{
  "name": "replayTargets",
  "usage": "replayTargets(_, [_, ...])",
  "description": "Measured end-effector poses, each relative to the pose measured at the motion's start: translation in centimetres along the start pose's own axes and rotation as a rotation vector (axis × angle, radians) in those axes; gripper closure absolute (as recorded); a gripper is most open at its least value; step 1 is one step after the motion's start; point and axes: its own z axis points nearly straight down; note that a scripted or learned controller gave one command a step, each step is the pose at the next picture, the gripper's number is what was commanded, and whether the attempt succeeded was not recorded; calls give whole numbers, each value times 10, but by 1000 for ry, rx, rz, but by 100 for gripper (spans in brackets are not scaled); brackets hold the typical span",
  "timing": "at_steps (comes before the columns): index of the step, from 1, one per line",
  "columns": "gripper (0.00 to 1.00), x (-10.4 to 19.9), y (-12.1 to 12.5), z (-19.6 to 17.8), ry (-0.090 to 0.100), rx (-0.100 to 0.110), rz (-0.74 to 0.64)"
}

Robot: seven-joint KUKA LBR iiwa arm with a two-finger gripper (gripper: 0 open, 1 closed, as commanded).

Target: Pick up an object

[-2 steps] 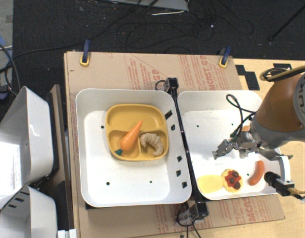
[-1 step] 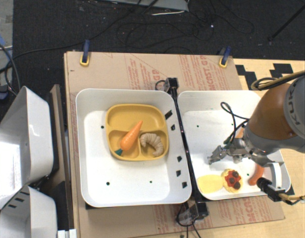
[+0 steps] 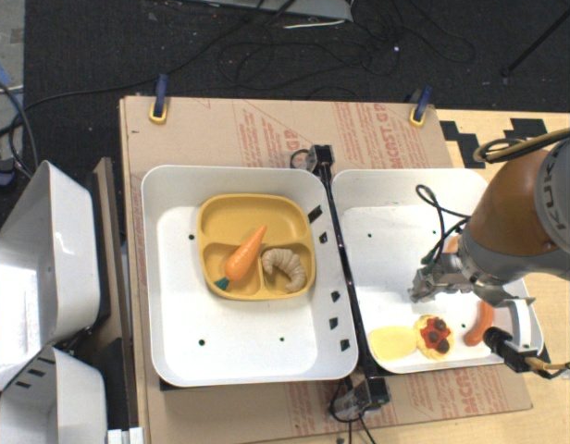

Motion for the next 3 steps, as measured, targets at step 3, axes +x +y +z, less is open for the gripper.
replayTargets(3, [100, -1, -2, -132, -3, -6, -6])
